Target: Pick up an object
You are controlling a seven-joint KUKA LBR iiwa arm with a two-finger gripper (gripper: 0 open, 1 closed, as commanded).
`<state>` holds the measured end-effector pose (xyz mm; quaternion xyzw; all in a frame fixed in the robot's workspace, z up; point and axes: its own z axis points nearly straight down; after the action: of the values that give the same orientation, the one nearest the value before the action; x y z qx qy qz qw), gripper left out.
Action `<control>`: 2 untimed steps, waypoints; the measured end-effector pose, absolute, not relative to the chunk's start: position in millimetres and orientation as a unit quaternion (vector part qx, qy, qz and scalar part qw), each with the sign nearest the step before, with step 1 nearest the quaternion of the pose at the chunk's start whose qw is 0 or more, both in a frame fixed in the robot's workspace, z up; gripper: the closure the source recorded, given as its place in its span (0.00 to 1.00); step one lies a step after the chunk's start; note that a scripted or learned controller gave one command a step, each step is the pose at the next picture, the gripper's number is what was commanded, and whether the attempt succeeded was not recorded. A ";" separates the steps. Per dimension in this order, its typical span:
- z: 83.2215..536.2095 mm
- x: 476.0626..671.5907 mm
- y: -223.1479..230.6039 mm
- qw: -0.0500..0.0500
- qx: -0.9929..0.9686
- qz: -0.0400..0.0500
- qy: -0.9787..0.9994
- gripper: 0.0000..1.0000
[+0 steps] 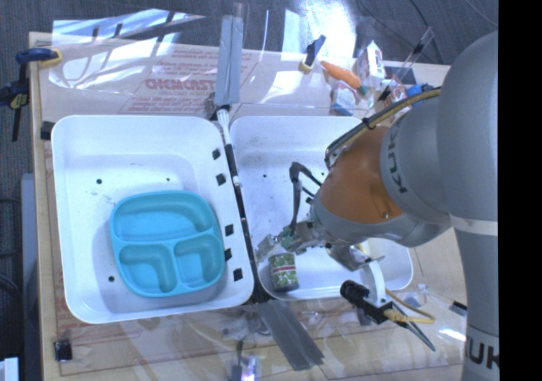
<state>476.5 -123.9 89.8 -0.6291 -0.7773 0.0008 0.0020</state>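
A small can-like object (283, 271) with a green and dark label sits at the front left corner of the right bin (262, 146). My gripper (281, 244) hangs low in that bin, just above and behind the can, very close to it. The bulky grey and orange arm (381, 184) covers most of the right bin, hiding what lies under it. A light blue divided tray (167, 243) lies flat in the left bin (85, 151), toward its front.
The ridge between the two bins (233, 210) runs just left of the gripper. Behind the right bin, on the bench, lie an orange-handled tool and some clutter (356, 79). A clear plastic sheet (152, 74) lies behind the left bin.
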 end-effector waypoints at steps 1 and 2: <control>90.0 476.5 -122.7 0.002 -0.626 0.001 -0.780 0.00; 89.9 476.4 -123.7 0.001 -0.630 0.001 -0.777 0.00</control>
<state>476.4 -123.7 89.9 -0.6295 -0.7770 0.0010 0.0013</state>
